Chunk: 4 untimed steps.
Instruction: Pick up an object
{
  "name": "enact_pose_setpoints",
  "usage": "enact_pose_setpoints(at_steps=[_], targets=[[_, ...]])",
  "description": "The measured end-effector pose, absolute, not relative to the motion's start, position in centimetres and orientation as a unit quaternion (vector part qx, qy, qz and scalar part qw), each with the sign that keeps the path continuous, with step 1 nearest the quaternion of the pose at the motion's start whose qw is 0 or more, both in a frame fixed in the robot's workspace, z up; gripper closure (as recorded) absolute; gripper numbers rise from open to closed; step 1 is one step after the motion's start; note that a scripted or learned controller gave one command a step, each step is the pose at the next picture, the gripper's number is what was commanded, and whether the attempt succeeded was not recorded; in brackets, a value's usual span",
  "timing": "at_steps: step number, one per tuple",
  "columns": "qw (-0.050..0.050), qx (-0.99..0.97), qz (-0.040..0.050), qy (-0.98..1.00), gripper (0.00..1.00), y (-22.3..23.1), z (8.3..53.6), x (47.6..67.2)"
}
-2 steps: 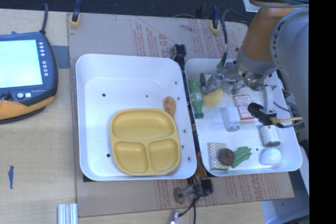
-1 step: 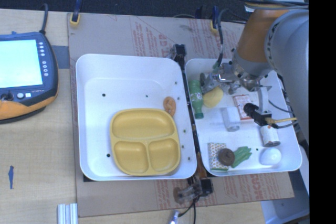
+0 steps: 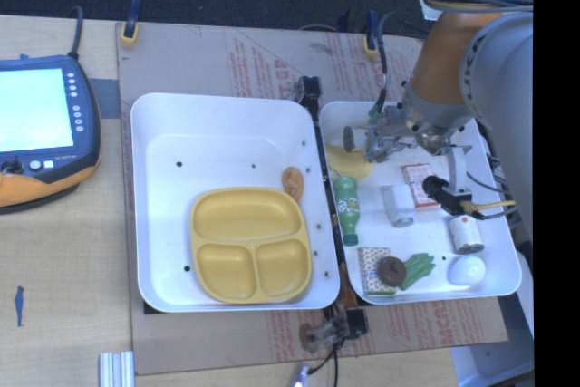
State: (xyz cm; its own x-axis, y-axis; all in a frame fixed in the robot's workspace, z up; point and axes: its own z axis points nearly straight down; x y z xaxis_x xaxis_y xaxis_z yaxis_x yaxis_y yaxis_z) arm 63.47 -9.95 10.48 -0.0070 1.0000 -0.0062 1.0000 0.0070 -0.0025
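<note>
- The gripper [image 3: 388, 143] hangs low over the right bin's [image 3: 494, 285] far end, just beside a yellow object [image 3: 349, 163].
- Whether it is open is unclear.
- A green bottle [image 3: 345, 208] lies along the bin's left wall.
- A yellow tray [image 3: 251, 243] sits in the left bin [image 3: 154, 195].

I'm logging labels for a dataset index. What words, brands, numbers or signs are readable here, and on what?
None can be read.
Cardboard sheet under the bins: red printed lettering, too blurred to read.
Small red and white card in the right bin: print too small.
Green bottle: label illegible.
Handheld control pad at left: lit blank screen, buttons unreadable.
</note>
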Motion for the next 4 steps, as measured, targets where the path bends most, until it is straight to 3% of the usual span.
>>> enact_pose_setpoints(at_steps=[1, 2, 3, 4], targets=[[-0.001, 0.706, -0.0005, 0.708, 1.00, -8.4, 19.3, 58.9], [0.000, 0.706, -0.0010, 0.708, 1.00, -14.1, 24.9, 59.0], [-0.001, 0.706, -0.0022, 0.709, 1.00, -13.1, 23.0, 57.8], [-0.002, 0.705, -0.0029, 0.709, 1.00, -13.2, 24.0, 57.8]])
